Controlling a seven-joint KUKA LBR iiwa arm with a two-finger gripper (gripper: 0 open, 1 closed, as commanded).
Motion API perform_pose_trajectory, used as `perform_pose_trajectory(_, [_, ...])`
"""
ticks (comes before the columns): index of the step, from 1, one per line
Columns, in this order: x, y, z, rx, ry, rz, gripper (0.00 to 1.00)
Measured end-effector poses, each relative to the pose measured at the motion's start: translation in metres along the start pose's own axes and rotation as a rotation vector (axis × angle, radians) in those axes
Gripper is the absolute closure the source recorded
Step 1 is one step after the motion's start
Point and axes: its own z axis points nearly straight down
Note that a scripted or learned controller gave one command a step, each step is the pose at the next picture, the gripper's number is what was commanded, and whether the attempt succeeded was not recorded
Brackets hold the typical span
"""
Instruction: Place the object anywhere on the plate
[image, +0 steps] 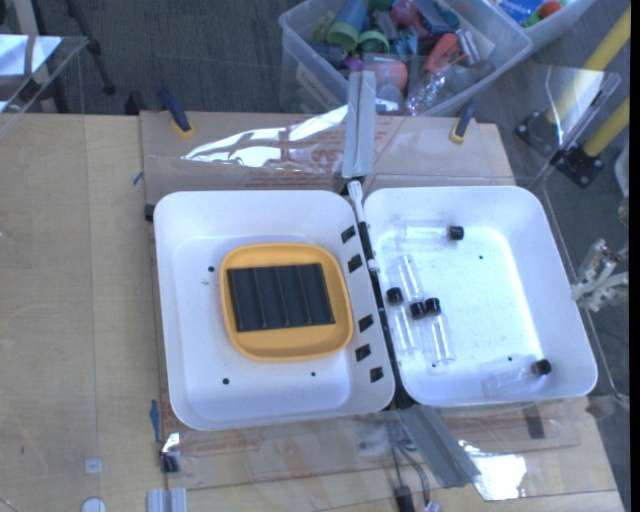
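Object: clear vials with black caps; the task's thing is taken to be any one of them, and which one is meant cannot be told.
Object location: all vials lie in the right bin (560, 300), on their sides, well apart from the plate.
Vial count: five, judged by five black caps.
Vial layout: one upper vial (425, 232) near the far wall; one middle vial (404, 272) close to the divider; a pair of vials (432, 338) lying side by side, caps just beside each other; one corner vial (512, 378) at the near right corner.
Plate: one yellow plate (288, 346), carrying a black ribbed insert (280, 298), set in the left bin (190, 330).
Bin count: two, side by side on the table (70, 300).
Pincer state: cannot be told.
Step in hand: judged to be the outset; no vial is lifted, and nothing but the insert lies on the plate.
Next move: a descent over a single vial is called for, with the jaws set across its narrow body. The upper or corner vial is judged the easier choice, since each lies clear of its neighbours.
Risk noted: round, clear vials are likely to roll or slip when nudged.
Other items: one clear tub of coloured pieces (400, 40) behind the bins.
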Motion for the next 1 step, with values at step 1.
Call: perform_pose_trajectory(1, [-0.0635,-0.0423,-0.0975,0.0,-0.001,-0.171,1.0])
